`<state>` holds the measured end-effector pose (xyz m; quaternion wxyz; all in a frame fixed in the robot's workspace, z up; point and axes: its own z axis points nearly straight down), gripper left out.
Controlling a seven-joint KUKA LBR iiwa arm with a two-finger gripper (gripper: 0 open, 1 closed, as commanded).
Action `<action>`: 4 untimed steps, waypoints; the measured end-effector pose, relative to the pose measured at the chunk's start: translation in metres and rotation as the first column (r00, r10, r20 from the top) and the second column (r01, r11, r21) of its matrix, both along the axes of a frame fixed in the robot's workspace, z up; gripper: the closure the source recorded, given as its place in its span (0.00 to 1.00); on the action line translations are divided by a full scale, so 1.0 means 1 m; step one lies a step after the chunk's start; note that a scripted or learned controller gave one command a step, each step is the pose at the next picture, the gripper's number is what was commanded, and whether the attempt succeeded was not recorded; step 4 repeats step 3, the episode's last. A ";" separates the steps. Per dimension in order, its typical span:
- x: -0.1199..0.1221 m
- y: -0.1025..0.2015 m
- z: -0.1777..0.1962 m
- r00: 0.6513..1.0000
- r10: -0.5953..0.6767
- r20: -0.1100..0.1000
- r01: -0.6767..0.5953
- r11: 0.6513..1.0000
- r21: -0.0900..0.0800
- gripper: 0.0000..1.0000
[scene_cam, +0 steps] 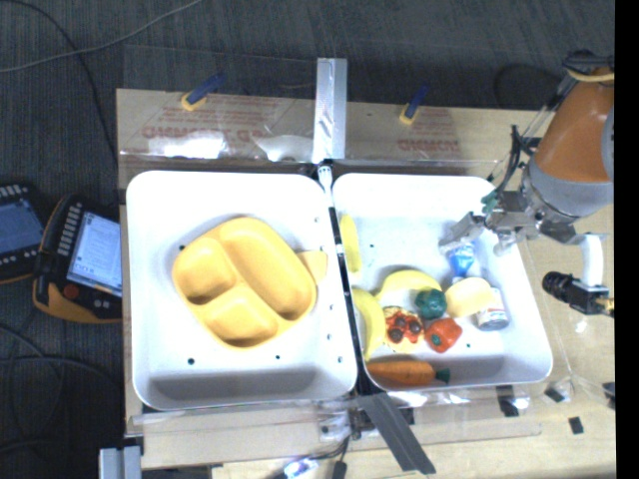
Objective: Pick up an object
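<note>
Here, left bin [150,267] – yellow tray [245,279]; right bin [519,297] – toy food; gripper [477,230] spread open.

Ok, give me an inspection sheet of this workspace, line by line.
Surface: wooden bench bearing two white bins, left bin and right bin, side by side.
Job's things: yellow sectioned tray in the left bin; in the right bin a carrot, a banana, a green ball, a red pepper-like toy, a small can and a blue-labelled item.
Clutter: two yellow-and-blue clamps at the bench's far edge.
Grippers: gripper over the right bin's far right part, above the blue-labelled item; grasp cannot be told.
Cables: black cable on the carpet.
Surroundings: dark carpet; handheld pendant left of the bench.
</note>
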<state>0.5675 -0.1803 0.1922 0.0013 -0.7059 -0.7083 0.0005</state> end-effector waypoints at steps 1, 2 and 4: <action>0.033 -0.011 -0.099 0.999 -0.045 0.000 0.045 0.999 -0.003 0.00; 0.033 -0.010 -0.091 0.999 -0.044 -0.002 0.044 0.999 -0.003 1.00; 0.040 0.053 0.018 0.981 -0.194 0.001 0.194 0.981 -0.003 1.00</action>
